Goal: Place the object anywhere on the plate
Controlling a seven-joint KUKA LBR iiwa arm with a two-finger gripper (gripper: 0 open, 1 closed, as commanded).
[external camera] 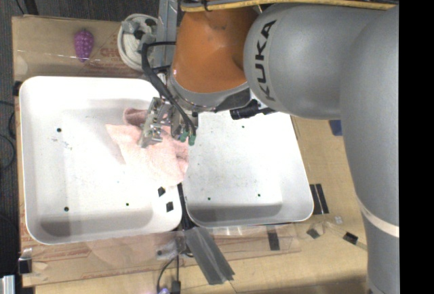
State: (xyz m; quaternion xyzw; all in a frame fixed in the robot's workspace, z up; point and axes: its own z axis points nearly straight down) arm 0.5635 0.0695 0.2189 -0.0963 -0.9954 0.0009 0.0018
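Observation:
A pale pink plate (150,150) lies in the left bin (68,218), close to its right wall. My gripper (166,135) hangs low over the plate's upper right part, under the orange band of the wrist. A small green bit (192,140) shows at the gripper's right side; I cannot tell what it is. The wrist hides the plate's top edge and whatever lies directly beneath the gripper.
The right bin (244,211) sits beside the left one, with the arm covering its upper part. A purple grape-like thing (83,44) and a white coiled item (135,38) lie on the bench behind the left bin. A grey bracket (207,255) sits at the front.

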